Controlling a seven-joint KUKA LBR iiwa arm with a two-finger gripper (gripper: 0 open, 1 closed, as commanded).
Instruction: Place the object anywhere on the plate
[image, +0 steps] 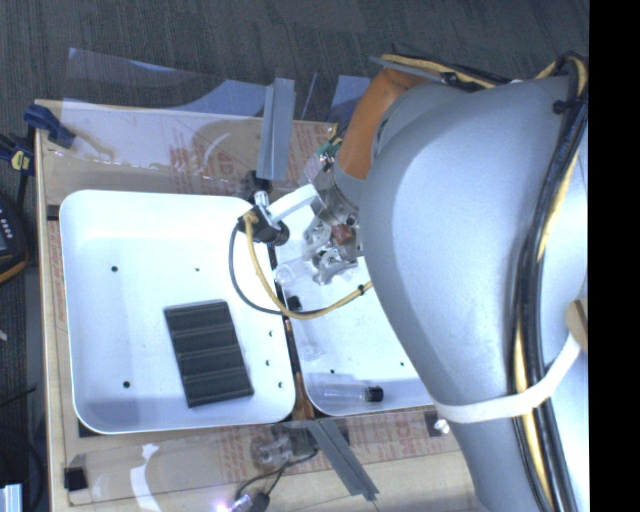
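A dark grey ribbed rectangular plate (208, 352) lies flat in the near half of the left bin (100, 230). A small clear tube with a black cap (347, 394) lies on its side near the front edge of the right bin (345, 350). My gripper (325, 250) hangs over the far left part of the right bin, close to the divider between the bins, well above and behind the tube. The big grey arm hides most of the right bin.
A yellow and black cable (262, 285) loops from the wrist over the divider into the left bin's right edge. A grey metal bracket (274, 125) stands behind the bins and another (335, 455) in front. White floor surrounds the plate.
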